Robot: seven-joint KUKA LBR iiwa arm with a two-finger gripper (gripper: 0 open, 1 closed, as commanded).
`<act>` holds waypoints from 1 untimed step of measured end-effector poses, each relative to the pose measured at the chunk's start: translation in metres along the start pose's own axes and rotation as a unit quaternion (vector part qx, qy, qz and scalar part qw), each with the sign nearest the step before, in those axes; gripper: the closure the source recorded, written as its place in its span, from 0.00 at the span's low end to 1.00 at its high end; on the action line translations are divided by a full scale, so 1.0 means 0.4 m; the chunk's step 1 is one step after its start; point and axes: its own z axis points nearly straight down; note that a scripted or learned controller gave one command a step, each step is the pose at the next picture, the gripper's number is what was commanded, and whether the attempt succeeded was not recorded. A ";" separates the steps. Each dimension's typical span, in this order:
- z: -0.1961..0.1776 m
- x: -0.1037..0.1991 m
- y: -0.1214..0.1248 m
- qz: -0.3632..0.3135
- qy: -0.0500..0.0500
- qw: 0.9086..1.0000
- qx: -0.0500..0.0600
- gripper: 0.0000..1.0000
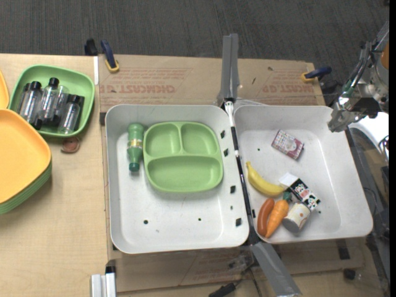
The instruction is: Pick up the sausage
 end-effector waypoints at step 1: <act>-0.079 -0.083 -0.166 0.211 0.000 0.977 0.000 1.00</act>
